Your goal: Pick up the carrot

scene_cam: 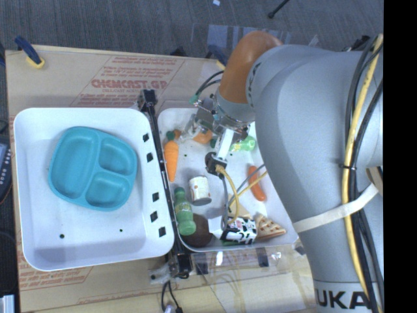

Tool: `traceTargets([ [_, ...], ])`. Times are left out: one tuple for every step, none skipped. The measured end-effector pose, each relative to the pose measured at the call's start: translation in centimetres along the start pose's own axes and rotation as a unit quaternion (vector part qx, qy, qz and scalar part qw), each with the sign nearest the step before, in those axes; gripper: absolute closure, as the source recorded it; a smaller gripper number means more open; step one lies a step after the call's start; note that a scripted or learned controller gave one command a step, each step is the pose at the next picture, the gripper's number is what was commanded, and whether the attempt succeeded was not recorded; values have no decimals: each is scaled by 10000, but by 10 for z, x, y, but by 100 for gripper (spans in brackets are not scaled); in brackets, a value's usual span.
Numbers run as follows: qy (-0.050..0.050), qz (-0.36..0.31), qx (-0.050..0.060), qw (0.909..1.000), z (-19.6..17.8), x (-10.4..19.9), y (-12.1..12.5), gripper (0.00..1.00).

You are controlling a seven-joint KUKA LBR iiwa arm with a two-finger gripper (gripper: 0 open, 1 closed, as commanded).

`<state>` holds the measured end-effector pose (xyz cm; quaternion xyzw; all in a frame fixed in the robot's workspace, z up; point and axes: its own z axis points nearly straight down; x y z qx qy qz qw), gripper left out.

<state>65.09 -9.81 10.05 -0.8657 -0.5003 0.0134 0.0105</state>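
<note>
One carrot (171,158) lies against the right bin's (279,204) left wall, left of and just below the gripper (210,130); whether its jaws are open I cannot tell. One blue tray (93,167) sits in the left bin (39,240).

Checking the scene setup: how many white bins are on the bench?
2: the left bin holds a blue divided plate; the right bin holds the carrot and other toys, partly hidden under the arm.

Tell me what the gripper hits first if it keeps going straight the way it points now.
Probably bare bin floor. The gripper points down into the right bin near its top-left corner, above the carrot. A small orange item lies right beside it; depth is unclear, so it might clip that instead.
</note>
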Motion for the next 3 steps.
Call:
traceTargets([
  [-11, -35, 35, 10000, -6, 0, 0, 100],
  [-12, -37, 35, 10000, -6, 0, 0, 0],
  [-22, -67, 60, 10000, -13, 1, -1, 100],
])
